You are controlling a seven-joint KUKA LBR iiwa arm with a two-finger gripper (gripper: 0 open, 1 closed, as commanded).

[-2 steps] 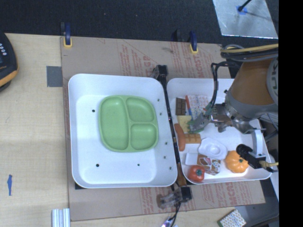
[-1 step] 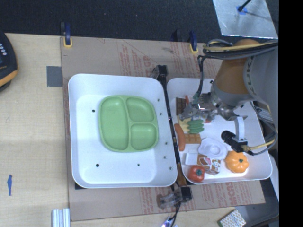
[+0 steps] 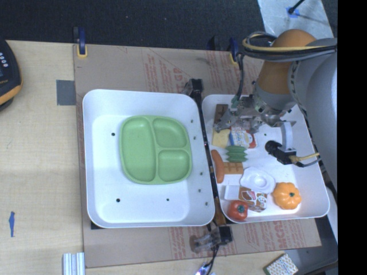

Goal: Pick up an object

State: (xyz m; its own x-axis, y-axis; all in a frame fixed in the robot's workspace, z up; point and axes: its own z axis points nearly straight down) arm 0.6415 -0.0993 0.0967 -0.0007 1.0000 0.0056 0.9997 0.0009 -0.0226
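My gripper (image 3: 241, 121) hangs low over the far part of the right bin (image 3: 312, 176). Right under it lies a small white packet with blue and red print (image 3: 239, 137), beside a yellow cheese slice (image 3: 220, 138). Just nearer are a green ridged piece (image 3: 235, 153), a brown waffle (image 3: 231, 168) and a reddish sausage (image 3: 217, 165). A fried egg (image 3: 257, 181), an orange pumpkin (image 3: 286, 195), a red tomato (image 3: 237, 210) and a small printed carton (image 3: 254, 198) fill the near part. Whether anything sits between the fingers is hidden by the wrist.
The left bin (image 3: 97, 153) holds a green divided plate (image 3: 155, 149). The arm's grey body with its orange band (image 3: 287, 50) rises over the right bin's far right corner. Both bins rest on a brown cardboard sheet (image 3: 137, 67) with a black clip (image 3: 195, 86) between them.
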